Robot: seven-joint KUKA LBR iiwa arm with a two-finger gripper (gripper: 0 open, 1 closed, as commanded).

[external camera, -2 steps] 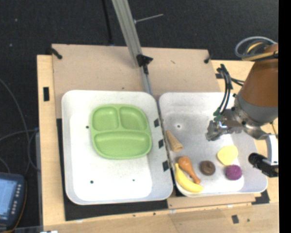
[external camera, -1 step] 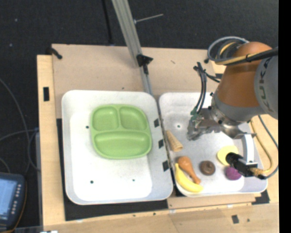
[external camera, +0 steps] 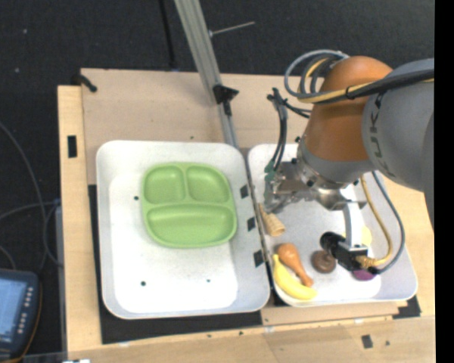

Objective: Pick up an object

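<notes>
A: Where does the gripper (external camera: 276,197) stand now?

B: It hangs low over the back part of the right bin (external camera: 310,229), close to the wall next to the left bin (external camera: 110,203). The orange wrist covers it from above, so one cannot tell whether it is wide or narrow. Nothing is seen held in it.

A: What could it take?

B: The nearest thing is a small tan piece (external camera: 271,222), just in front of the gripper and against that wall. Nearer the front lie an orange piece (external camera: 295,262) touching a banana (external camera: 295,286), and a brown round thing (external camera: 323,261) beside them.

A: How should the arm do this well?

B: Probably it should choose the tan piece and come straight down. It should close along the wall, not across it, because the wall leaves little space there. The banana and the orange piece touch, so a grasp there may catch both.

A: And the surroundings?

B: The white bins sit on a pale wooden bench (external camera: 151,104), and a green divided plate (external camera: 189,205) lies in the left bin. Dark carpet is around, a metal pole (external camera: 200,36) leans behind, and a screen device (external camera: 7,308) is at the side.
</notes>
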